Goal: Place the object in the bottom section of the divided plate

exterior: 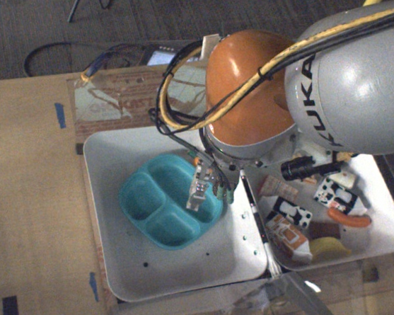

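A teal divided plate (139, 196) lies in the left white bin (124, 262), turned at an angle, with one large section towards the bin's front and smaller ones behind. My gripper (199, 188) hangs over the plate's right side, under the arm's orange band. A small green bit (221, 194) shows right beside the gripper. Whether it is held cannot be made out. The arm hides the plate's far right rim.
The right bin (391, 233) holds several things: a black-and-white spotted box (294, 214), a white block with dark marks (334, 193), an orange sausage shape (352, 222), a yellow piece (327, 247) and an orange-white carton (291, 237). A ridge (258, 235) divides the bins.
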Robot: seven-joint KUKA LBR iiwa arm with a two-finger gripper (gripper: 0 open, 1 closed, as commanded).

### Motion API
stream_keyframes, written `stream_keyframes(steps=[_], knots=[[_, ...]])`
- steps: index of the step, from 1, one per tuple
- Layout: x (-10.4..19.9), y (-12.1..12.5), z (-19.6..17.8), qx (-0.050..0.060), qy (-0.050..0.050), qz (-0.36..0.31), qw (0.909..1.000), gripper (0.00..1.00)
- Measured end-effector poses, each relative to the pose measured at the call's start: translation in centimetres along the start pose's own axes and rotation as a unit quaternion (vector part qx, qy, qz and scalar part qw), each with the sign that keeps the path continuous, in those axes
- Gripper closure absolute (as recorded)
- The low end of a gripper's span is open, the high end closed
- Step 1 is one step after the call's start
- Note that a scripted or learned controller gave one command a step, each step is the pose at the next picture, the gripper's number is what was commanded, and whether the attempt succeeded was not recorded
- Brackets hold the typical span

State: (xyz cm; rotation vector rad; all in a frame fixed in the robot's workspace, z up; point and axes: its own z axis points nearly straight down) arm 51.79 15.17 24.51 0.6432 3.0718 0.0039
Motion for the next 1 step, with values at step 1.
stream_keyframes(steps=[1], knots=[[3.46, 2.95, 5.93, 0.001, 0.002, 0.031, 0.9995, 1.0]])
